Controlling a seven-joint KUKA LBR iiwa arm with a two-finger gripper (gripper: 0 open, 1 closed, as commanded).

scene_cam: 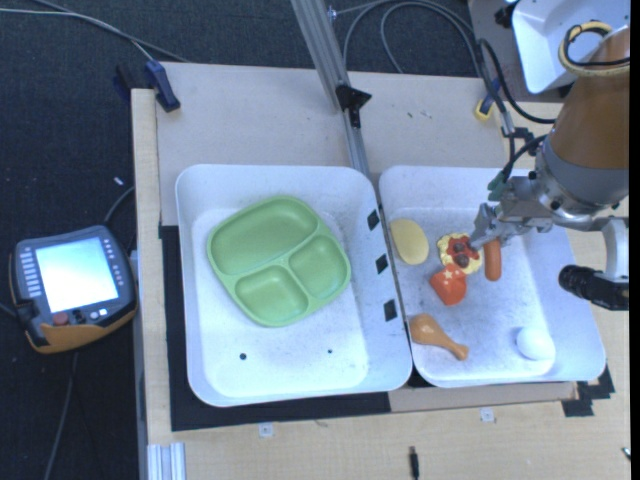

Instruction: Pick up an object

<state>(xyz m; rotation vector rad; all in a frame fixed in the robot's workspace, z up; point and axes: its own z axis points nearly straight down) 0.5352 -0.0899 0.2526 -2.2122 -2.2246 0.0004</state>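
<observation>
Claw [487, 230] low over right bin [570, 353].

Landmark: right bin [575, 298], rim touching the left bin [195, 268].
Gripper [487, 230]: low over the right bin's middle, beside the hot dog.
Hot dog [493, 259]: right bin centre, upright in the view.
Yellow-red toy [458, 250]: just left of the hot dog.
Red pepper [449, 285]: below that toy.
Yellow lemon [409, 240]: right bin's left side.
Drumstick [437, 335]: near front-left corner.
White egg [534, 343]: front-right corner.
Green tray [278, 259]: in the left bin.
Teach pendant [70, 286]: far left of both bins.
</observation>
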